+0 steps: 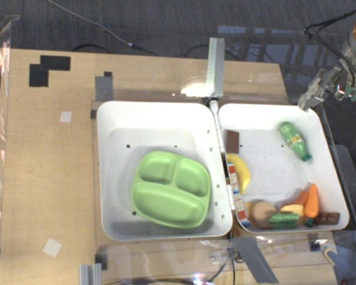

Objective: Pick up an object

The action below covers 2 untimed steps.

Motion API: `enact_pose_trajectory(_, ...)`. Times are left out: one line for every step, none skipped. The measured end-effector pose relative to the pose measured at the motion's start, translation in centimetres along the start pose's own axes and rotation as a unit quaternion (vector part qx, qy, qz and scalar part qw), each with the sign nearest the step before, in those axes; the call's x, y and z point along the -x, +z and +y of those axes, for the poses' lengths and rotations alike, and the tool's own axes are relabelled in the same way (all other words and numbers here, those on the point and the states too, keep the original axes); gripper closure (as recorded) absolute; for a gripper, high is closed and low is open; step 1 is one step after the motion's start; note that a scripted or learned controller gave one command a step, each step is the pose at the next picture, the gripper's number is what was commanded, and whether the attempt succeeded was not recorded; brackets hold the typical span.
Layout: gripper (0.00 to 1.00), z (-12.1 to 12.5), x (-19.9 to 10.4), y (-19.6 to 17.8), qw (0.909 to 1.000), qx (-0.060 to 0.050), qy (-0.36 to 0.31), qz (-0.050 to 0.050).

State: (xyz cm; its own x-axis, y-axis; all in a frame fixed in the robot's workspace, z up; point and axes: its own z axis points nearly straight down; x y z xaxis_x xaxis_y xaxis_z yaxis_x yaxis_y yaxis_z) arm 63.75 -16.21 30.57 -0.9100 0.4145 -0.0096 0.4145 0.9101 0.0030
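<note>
Beyond right bin (326, 136), gripper (313, 97) blurred.

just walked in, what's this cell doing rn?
Pick attempt, no grasp yet. The pincer sits above the right bin's far right corner, holding nothing. That bin has a green bottle, a banana, a carrot and other toy food along its near edge. The left bin holds a green divided plate.

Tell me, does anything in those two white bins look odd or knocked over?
Mildly. The green plastic bottle lies on its side, alone in the right bin. The green three-compartment plastic plate sits askew in the left bin. The other toy foods are heaped in one corner. Nothing looks spilled or broken.
</note>
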Motion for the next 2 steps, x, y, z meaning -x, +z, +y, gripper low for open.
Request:
enact_pose_trajectory(1.0, 3.1, 1.5, -0.6, 0.9994, 0.001, 0.033, 0.0)
enact_pose_trajectory(1.0, 4.3, 0.3, -0.9, 0.9938, 0.0, 0.111, 0.001)
